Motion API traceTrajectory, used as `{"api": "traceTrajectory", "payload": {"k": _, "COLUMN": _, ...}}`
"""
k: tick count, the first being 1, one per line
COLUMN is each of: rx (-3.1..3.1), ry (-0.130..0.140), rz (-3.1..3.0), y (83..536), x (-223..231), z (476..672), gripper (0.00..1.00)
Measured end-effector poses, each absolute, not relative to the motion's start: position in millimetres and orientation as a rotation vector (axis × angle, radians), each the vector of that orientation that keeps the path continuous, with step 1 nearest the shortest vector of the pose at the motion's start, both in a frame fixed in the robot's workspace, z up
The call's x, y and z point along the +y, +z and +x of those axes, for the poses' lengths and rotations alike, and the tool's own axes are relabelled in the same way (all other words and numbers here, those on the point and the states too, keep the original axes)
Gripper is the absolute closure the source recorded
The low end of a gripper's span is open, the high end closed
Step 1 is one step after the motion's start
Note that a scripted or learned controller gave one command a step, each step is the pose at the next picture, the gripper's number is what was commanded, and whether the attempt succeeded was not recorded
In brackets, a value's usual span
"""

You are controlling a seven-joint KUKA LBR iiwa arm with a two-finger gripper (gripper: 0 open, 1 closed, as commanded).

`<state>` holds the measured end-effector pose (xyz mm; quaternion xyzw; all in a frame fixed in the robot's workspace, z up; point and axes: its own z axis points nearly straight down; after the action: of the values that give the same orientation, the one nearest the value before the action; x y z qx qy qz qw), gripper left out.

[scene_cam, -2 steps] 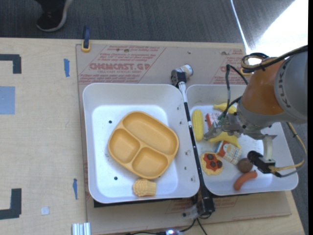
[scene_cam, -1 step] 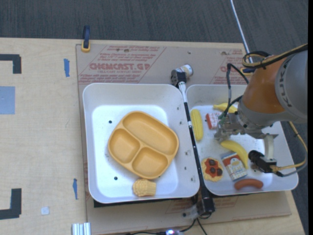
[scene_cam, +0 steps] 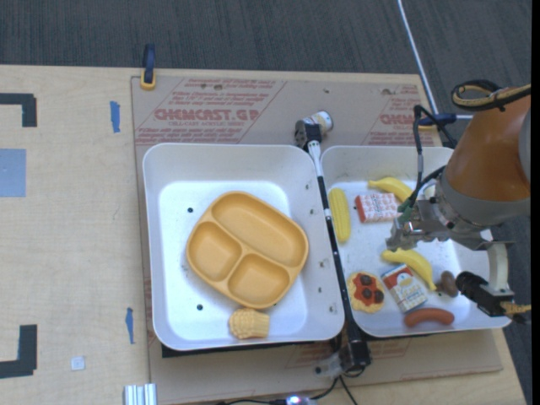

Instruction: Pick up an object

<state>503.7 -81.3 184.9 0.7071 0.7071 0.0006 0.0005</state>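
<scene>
Camera view: looking down at a slant on a bench (scene_cam: 67, 226) carrying two shallow white bins side by side
Arm: the grey arm with its orange band (scene_cam: 494, 154) is reaching in from the right and bending down over the right bin (scene_cam: 350, 159)
Tool: the tool (scene_cam: 411, 230) is hanging low over the middle of the right bin, pointing toward the left; whether it is released or clenched cannot be told from here, and nothing is showing between its tips
Left bin: the left bin (scene_cam: 164, 171) is holding a yellow-orange divided plate (scene_cam: 246, 247) with three compartments, lying at a tilt near the middle, and a pale yellow corn piece (scene_cam: 249, 322) lying just beside the plate's near edge
Right bin, left side: a yellow corn cob (scene_cam: 339, 213) is lying lengthwise near the left wall, and a small round pizza toy (scene_cam: 366, 291) is sitting nearer the front
Right bin, middle: one banana (scene_cam: 390, 186) is lying toward the back, a red and white packet (scene_cam: 374, 207) is sitting just beside it, and a second banana (scene_cam: 412, 262) is lying just beside the tool
Right bin, front: a small carton (scene_cam: 407, 289) is sitting beside the pizza toy, with a sausage (scene_cam: 429, 316) lying near the front wall
</scene>
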Motion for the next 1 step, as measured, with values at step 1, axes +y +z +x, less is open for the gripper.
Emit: {"api": "traceTrajectory", "payload": {"k": 1, "rx": 2.220, "ry": 0.000, "rz": 2.223, "y": 177.7, "x": -132.8, "z": 479.8, "gripper": 1.00}}
